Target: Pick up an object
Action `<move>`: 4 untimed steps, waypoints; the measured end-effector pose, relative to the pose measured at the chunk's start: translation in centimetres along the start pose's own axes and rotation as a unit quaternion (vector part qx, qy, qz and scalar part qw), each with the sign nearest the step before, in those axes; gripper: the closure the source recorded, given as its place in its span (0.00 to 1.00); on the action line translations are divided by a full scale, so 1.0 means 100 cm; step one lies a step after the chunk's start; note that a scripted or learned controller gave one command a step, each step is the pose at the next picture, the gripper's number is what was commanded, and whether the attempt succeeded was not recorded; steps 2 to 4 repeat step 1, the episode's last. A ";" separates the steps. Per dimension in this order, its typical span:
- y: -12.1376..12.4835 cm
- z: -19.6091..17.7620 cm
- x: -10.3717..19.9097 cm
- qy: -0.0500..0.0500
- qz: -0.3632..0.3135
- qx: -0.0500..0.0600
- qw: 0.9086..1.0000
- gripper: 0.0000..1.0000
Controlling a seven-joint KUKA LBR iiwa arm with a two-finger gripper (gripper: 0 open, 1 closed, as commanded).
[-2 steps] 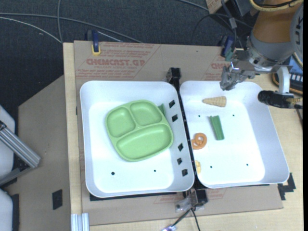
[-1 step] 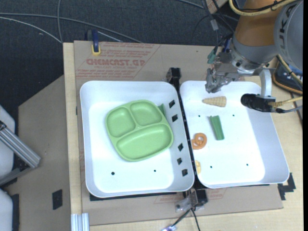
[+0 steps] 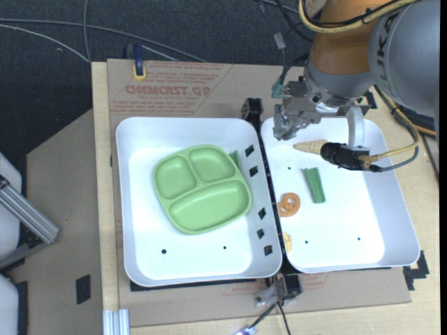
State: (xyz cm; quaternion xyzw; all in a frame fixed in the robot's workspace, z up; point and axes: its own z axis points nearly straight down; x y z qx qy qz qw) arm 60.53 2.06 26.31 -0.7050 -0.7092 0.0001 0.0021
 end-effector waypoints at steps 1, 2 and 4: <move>-0.013 0.026 0.056 0.000 0.000 0.001 1.000 1.00; -0.013 0.026 0.056 0.000 0.000 0.001 1.000 1.00; -0.013 0.026 0.056 0.000 0.000 0.001 1.000 1.00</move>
